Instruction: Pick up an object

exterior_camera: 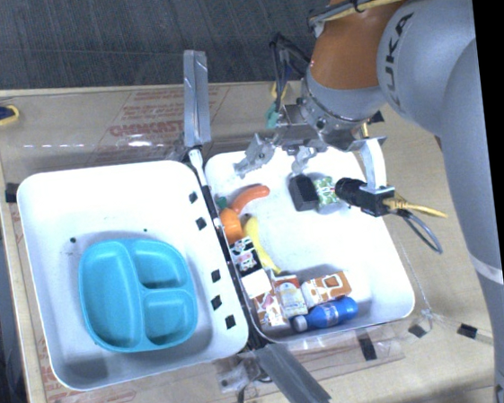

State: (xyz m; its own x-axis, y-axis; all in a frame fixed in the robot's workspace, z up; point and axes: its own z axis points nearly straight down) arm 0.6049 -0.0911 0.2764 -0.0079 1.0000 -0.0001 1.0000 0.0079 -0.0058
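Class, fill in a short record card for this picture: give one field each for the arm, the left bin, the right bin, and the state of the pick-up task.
arm: gripper hangs above the right bin's far end
left bin: holds a blue divided tray
right bin: orange sausage-shaped toy, banana, blue bottle, small cartons along the near and left walls
task state: nothing visible between the fingers

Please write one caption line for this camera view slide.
Gripper above right bin of small objects; blue tray in left bin.
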